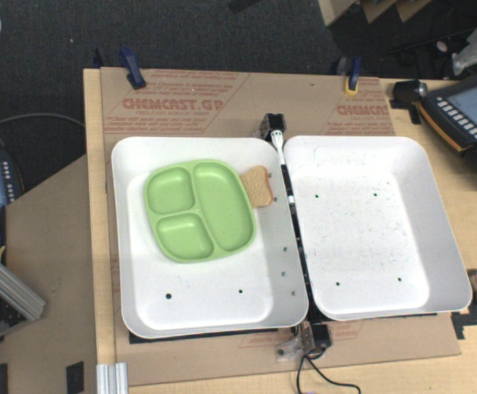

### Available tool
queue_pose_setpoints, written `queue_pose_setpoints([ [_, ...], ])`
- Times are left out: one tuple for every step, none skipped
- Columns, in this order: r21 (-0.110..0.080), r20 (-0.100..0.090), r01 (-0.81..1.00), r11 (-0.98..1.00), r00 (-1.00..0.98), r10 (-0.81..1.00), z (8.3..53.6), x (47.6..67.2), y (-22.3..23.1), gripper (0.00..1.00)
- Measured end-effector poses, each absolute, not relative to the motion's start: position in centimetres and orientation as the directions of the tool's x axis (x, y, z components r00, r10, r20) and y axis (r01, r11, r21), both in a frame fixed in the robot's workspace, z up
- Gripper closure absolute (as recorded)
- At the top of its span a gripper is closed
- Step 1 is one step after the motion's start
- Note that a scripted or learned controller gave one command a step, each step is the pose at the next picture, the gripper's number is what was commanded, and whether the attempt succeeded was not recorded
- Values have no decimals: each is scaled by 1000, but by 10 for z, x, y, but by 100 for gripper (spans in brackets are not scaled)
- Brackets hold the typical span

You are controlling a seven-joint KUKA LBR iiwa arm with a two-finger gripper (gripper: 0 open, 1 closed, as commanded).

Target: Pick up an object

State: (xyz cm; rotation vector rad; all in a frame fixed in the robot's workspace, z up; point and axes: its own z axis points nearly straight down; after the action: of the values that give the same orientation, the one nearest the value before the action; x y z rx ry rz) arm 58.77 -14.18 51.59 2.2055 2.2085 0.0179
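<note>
A light green divided plate [199, 210] with three compartments lies flat in the left white bin [205, 306]. A small tan, toast-like piece [258, 186] rests against the plate's right rim, near the bin's right wall. The right white bin [378, 228] sits beside it, its floor dotted with dark specks.
Both bins rest on a brown cardboard sheet [181, 97] held by blue and yellow clamps at the back. A black connector [272, 125] sits at the seam behind the bins. A tablet-like device [460, 113] lies at the far right.
</note>
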Motion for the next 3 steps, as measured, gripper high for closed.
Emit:
queue_pose_setpoints([
  [2, 1, 1000, -1, 1, 1000, 534, 511, -136, 0],
  [0, 2, 1000, 6, -6, 1000, 537, 478, -83, 0],
  [-4, 2, 1000, 19, -19, 1000, 523, 478, 92, 0],
])
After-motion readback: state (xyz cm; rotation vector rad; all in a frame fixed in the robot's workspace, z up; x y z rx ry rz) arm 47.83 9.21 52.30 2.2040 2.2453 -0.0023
